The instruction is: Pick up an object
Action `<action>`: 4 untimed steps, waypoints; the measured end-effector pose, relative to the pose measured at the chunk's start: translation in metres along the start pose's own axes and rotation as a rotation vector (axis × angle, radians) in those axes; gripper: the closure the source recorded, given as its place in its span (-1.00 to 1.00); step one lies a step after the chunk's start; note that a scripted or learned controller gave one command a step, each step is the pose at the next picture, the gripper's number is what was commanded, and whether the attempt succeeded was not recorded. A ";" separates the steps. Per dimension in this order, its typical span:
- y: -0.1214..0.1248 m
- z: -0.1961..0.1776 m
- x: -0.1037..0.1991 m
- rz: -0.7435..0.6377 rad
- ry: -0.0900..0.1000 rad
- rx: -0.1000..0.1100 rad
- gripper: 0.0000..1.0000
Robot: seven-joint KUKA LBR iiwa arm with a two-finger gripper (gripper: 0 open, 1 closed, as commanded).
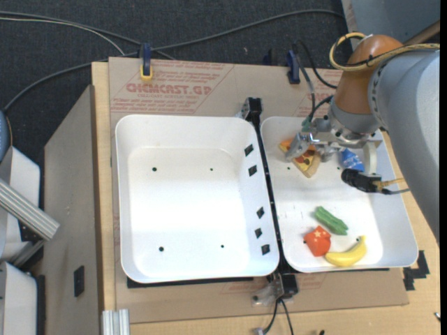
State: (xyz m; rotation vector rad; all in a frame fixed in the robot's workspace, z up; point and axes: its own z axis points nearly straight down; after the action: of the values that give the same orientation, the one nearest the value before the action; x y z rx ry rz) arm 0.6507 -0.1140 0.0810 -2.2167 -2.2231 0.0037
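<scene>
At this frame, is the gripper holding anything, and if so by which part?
It cannot be told. The gripper is low in the right bin, right over a small orange and tan object, but no grasp is visible.

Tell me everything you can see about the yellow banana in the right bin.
The banana is bright yellow, smooth and glossy, seemingly a plastic toy. It is curved, its ends pointing up in the picture, with a dark tip at its right end. It lies flat on the floor of the right bin, near the front edge. Its left end is against the red fruit. The end effector is far from it.
</scene>
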 end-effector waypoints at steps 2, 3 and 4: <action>0.012 0.001 0.018 0.001 -0.006 0.015 -1.00; 0.012 0.000 0.018 0.002 -0.005 0.015 -1.00; 0.012 -0.006 0.018 0.000 -0.006 0.019 1.00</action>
State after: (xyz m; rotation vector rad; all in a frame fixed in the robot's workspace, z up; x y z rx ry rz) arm 0.6628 -0.0961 0.0870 -2.2100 -2.2166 0.0319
